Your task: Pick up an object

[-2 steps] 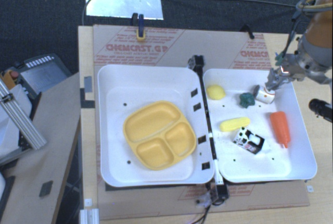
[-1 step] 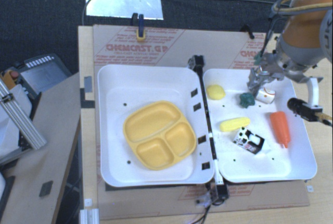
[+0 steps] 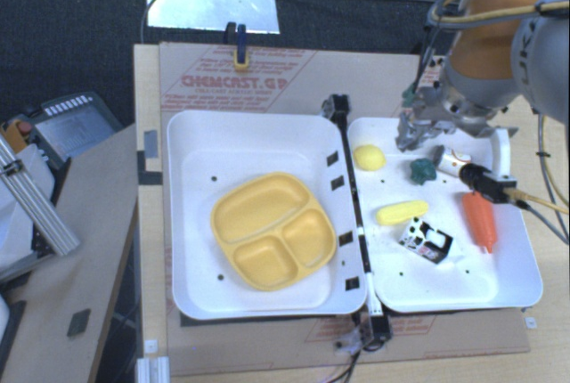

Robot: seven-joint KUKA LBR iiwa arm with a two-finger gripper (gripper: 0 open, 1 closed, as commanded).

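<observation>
My gripper [image 3: 412, 138] hangs over the back part of the right bin [image 3: 508, 283]. Just left of and below it lies a small round yellow piece [image 3: 370, 158]. A dark green object [image 3: 420, 169] rests just below and to the right of the gripper. Further forward are a long yellow piece [image 3: 401, 212], a black-and-white object [image 3: 426, 240] and an orange carrot [image 3: 479, 221] near the right wall. I see nothing held in the gripper.
The left bin [image 3: 196, 194] holds a yellow divided plate [image 3: 272, 230]. A black ridge [image 3: 349, 194] with clips separates the two bins. The arm's grey and orange body [image 3: 499, 25] looms over the right bin's back right corner.
</observation>
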